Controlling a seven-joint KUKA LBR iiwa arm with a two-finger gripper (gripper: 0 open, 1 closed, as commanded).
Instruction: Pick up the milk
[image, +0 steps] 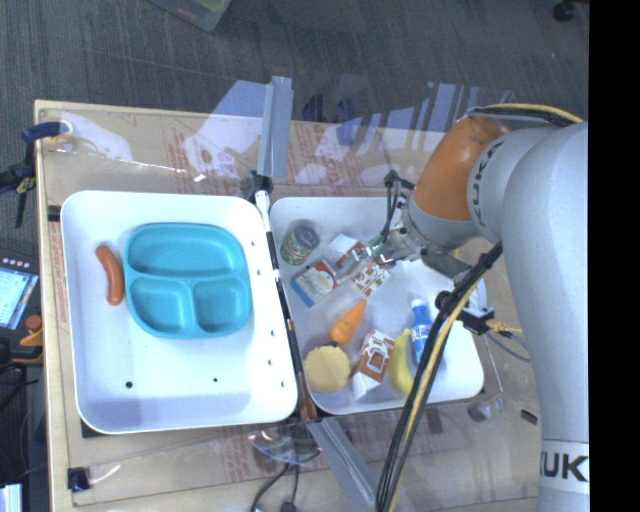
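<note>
Your arm's grey elbow (545, 230) fills the foreground. Milk carton (313, 282) lies in the right bin (455, 385), just left of the end effector (385, 250), ungrabbed. Can't tell its grip state, so the pick's all ahead.

Dark grey carpet (130, 50) is stretching away on the far side. A pale wooden bench (150, 140) is sitting on it, glare washing over its far half. At the left edge a small lit screen (14, 292) is glowing.
</note>
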